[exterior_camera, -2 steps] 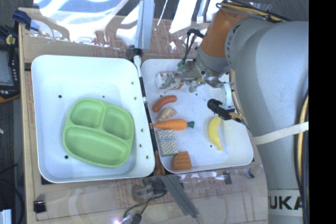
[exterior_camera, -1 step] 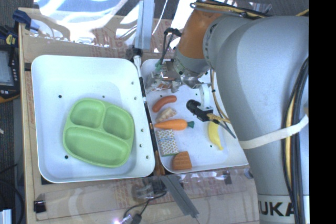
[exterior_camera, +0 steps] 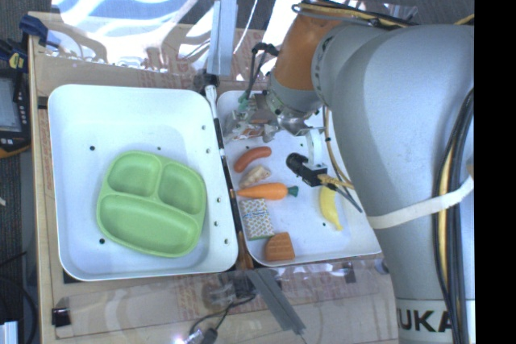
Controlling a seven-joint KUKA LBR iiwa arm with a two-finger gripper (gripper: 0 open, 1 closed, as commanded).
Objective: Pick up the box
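The box (exterior_camera: pixel 255 218) is small and pale with a fine blue-and-yellow pattern. It lies flat near the left wall of the right bin (exterior_camera: pixel 355 242), just below a carrot (exterior_camera: pixel 263 192). My gripper (exterior_camera: pixel 255 122) hangs over the far left corner of the same bin, well above the box in the view and apart from it. The grey arm and its orange band reach in from the right and cover the bin's right side. Nothing can be made out in the gripper.
Around the box lie a red sausage (exterior_camera: pixel 252 158), a beige piece (exterior_camera: pixel 257 173), a banana (exterior_camera: pixel 329 208) and an orange-brown block (exterior_camera: pixel 280 247). The left bin (exterior_camera: pixel 72 117) holds a green divided plate (exterior_camera: pixel 152 203).
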